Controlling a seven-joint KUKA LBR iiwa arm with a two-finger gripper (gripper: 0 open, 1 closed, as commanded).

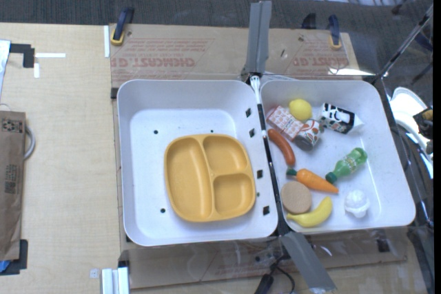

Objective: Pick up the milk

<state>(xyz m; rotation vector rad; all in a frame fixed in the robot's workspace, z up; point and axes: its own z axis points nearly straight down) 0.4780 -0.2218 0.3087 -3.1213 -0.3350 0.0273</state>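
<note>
Camera view, near edge of the right bin (406, 213): banana (311, 214), round brown cookie-like piece (297, 198) and a small white item (356, 203), with carrot (315, 180) and green bottle (347, 164) just beyond them. Mid to far part of that bin: sausage (281, 147), small can (309, 135), pink-and-white packet (285, 122), lemon (300, 108), and the milk (339, 119), a black-and-white carton lying on its side near the far wall, touched by nothing. Left bin (138, 148) carries a yellow divided plate (210, 176); hand state: cannot tell, so by my reading the pick is not yet begun, with approach, grasp and lift all outstanding.

Milk (339, 118) in rt bin (393, 148); plate (210, 176) lt
</note>
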